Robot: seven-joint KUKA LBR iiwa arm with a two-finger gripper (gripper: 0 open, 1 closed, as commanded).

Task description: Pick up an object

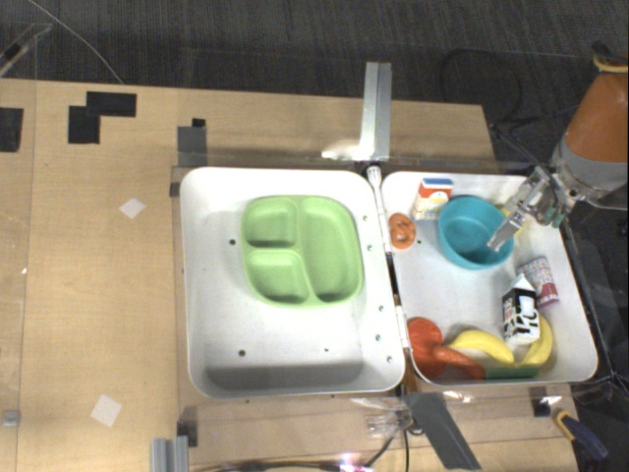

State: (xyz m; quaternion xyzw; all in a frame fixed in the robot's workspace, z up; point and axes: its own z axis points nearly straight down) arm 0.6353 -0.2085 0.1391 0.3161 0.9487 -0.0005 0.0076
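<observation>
The right bin (580, 347) holds a teal bowl (468, 230) near its back. A small white carton (430, 195) stands behind the bowl, and an orange round piece (401, 229) lies at its left. Toward the bin's front lie a yellow banana (489, 344), a red object (430, 340), a black-and-white bottle (521, 313) and a small purple-labelled can (540, 281). My gripper (505, 232) reaches in from the right and hangs at the bowl's right rim. Nothing shows as lifted.
A green divided plate (300, 249) lies in the left bin (211, 342). A metal post (377, 111) stands behind the divide between the bins. Bare wooden bench (88, 293) stretches to the left. The arm's orange band (601, 121) sits over the right bin's back right corner.
</observation>
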